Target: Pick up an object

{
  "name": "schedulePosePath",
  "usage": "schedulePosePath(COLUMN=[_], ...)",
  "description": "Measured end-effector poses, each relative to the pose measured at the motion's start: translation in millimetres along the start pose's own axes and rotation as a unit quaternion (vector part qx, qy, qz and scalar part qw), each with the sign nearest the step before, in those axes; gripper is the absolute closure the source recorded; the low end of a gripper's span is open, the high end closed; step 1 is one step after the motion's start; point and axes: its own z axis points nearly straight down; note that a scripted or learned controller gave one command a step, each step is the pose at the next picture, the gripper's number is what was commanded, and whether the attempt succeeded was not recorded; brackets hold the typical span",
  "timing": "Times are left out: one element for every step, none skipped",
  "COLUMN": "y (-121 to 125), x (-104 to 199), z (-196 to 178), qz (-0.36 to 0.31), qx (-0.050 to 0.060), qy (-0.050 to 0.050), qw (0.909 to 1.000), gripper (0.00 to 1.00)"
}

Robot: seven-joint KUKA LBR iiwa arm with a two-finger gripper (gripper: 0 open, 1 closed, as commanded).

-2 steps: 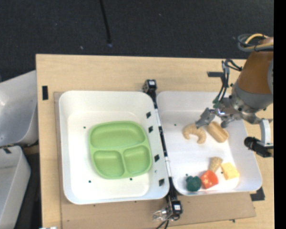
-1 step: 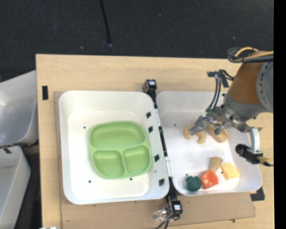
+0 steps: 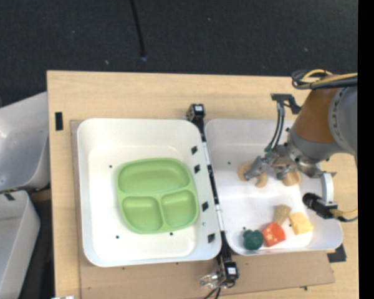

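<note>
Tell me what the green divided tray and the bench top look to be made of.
Green tray: probably moulded plastic, going by its even pale green colour, rounded compartment walls and soft matte sheen. Bench top: looks like light wood or wood-look laminate, a flat pale tan surface with a dull finish; the grain is too faint to settle which.

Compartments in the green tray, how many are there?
3. The green tray in the left bin has one wide compartment along its far side and two smaller ones side by side along its near edge.

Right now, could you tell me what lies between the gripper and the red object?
In the camera view, bare white bin floor separates the gripper from the red object.
</note>
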Motion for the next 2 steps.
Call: schedulePosePath(y=[1,5], x=[-1,0], z=[-13,-77], qz=[0.001,-0.003], qx=[-0.003,-0.004], qy=[0.000,0.000], qw=[1.0000,1.0000], gripper=[1.00,1.00])
